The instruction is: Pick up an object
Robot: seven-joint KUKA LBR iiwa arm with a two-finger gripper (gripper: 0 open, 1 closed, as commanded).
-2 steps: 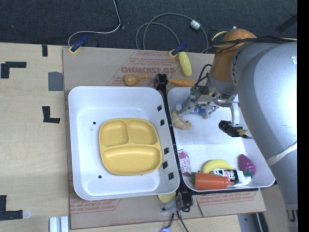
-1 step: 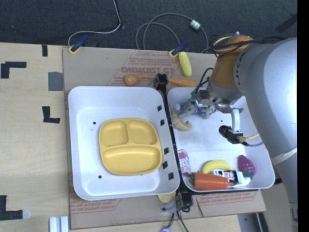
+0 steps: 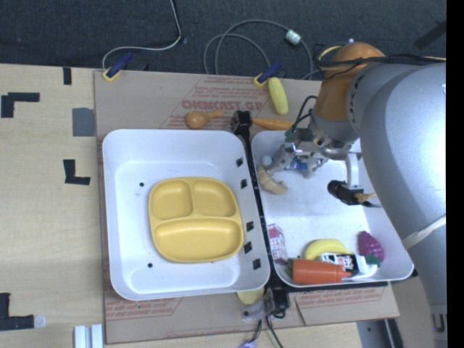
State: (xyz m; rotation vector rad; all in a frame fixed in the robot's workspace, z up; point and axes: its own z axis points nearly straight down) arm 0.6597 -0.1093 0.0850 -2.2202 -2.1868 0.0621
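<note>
Near the right bin's (image 3: 395,267) top edge the gripper (image 3: 304,154) hovers, grip unreadable, beside a tan piece (image 3: 272,182). Carrot (image 3: 319,270), banana (image 3: 326,248), purple grapes (image 3: 370,246) crowd the lower edge; left bin (image 3: 119,194) holds a yellow divided plate (image 3: 196,218).

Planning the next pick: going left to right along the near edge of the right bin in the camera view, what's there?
Small pink packet → orange carrot with the yellow banana just behind it → purple grapes.
</note>
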